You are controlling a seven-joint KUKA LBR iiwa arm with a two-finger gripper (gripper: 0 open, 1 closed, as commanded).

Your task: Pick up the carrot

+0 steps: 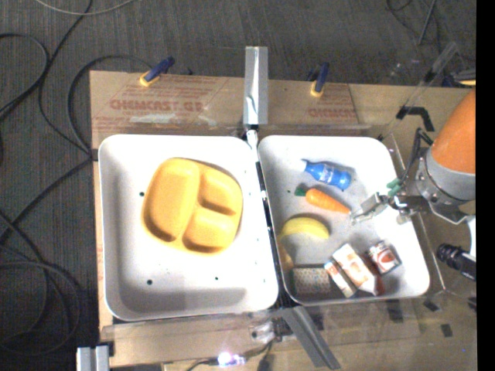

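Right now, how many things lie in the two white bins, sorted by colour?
Yellow: 2, the divided tray and the lemon-like fruit
Orange: 1, the carrot
Blue: 1, the bottle
Red and white: 2, the carton and the small can
Grey: 1, the dark block
Total: 7

The carrot (326,200) is small and orange, with a bit of green at its left end. It lies flat on the floor of the right bin (271,207), in the upper middle part, its length slanting from upper left down to lower right. It sits just below the blue bottle (328,174) and just above the yellow lemon-like fruit (305,227), apart from both.
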